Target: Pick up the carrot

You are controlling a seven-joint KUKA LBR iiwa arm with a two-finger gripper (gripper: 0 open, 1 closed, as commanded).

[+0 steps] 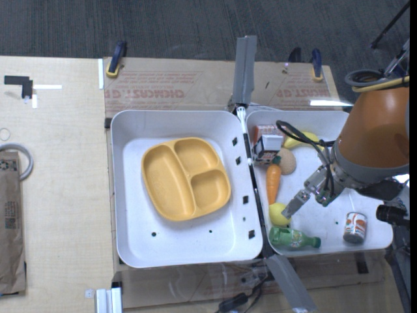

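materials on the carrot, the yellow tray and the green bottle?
Carrot: likely moulded plastic toy, smooth even orange. Yellow tray: probably matte plastic, one flat colour, rounded moulded dividers. Green bottle: looks like translucent glossy plastic or glass, with bright highlights; can't tell which.

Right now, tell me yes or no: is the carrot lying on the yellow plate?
No. The carrot lies in the right bin beside a lemon, while the yellow plate sits in the left bin.

The arm (378,132) hides part of the right bin (326,250).
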